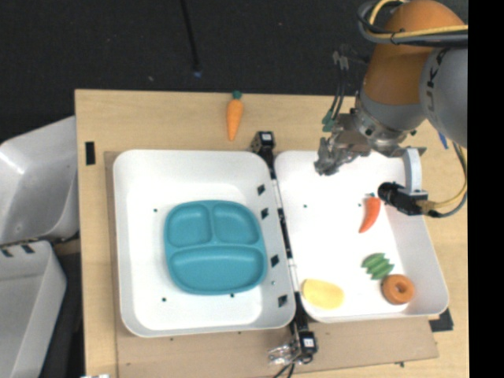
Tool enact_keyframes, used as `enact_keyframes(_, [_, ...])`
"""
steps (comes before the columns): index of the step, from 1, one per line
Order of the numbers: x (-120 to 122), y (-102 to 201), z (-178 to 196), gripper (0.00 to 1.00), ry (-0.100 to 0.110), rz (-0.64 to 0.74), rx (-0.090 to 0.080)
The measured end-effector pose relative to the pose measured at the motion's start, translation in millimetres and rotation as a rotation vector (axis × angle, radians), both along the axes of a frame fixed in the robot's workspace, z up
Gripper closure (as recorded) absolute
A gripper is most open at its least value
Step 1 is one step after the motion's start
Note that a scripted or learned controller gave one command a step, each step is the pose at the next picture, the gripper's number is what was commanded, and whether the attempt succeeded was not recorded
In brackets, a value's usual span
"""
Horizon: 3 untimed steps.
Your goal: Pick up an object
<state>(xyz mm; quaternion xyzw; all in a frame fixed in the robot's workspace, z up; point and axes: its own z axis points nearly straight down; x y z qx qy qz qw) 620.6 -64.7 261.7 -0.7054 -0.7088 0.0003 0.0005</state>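
A red chili point(369, 214) lies in the right bin point(315, 211), the nearest pickable item to the gripper point(328, 162), which hangs over the bin's far left corner, up and left of the chili; nothing sits between its fingers, and whether they are spread or pressed together cannot be told from this angle. The chili looks like a light, stiff plastic toy, smooth and likely slippery, best taken across its thicker upper body rather than its tapering tip. Below the chili, toward the bin's near edge, lie a green pod point(377, 265), an orange ring point(398, 289) and a yellow lump point(323, 293). Left of the chili, a blue divided plate point(214, 246) rests in the left bin point(134, 211). A carrot point(235, 116) lies on the bench point(157, 113) beyond both bins. No brand, label or writing is legible.
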Motion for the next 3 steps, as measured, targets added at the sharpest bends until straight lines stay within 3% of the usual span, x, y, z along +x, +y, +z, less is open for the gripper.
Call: enact_keyframes(3, [-72.8, 138.5, -2.8, 1.00, 0.000, 0.001, 0.001])
